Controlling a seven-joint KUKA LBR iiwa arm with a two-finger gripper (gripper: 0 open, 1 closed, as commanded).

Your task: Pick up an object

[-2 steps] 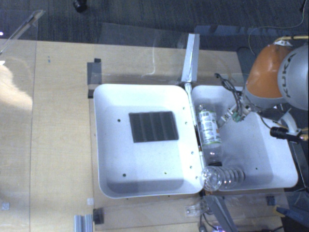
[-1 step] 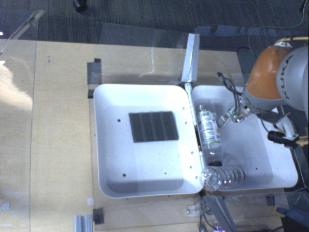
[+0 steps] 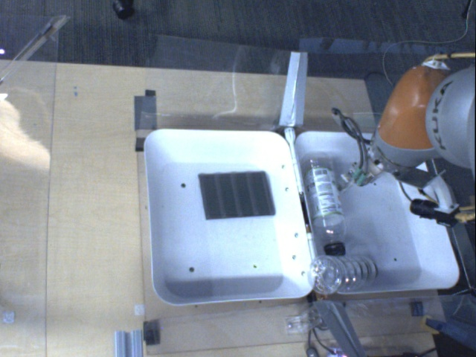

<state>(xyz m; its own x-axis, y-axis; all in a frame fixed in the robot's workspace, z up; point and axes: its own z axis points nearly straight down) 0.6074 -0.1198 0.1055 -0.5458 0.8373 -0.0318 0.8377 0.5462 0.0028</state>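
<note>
A clear plastic bottle (image 3: 325,194) with a black cap lies along the left wall of the right bin (image 3: 416,270). A second clear, ribbed bottle (image 3: 341,272) lies at that bin's front left corner. A dark ridged rectangular pad (image 3: 236,195) lies flat in the middle of the left bin (image 3: 171,222). My gripper (image 3: 358,175) hangs below the grey wrist and orange band, low over the back of the right bin, just to the right of the first bottle's upper end. The arm hides the gripper's tip.
A metal divider strip (image 3: 292,91) rises behind the gap between the bins. Cables (image 3: 435,210) trail from the arm over the right bin's right side. The wooden bench (image 3: 74,199) surrounds both bins.
</note>
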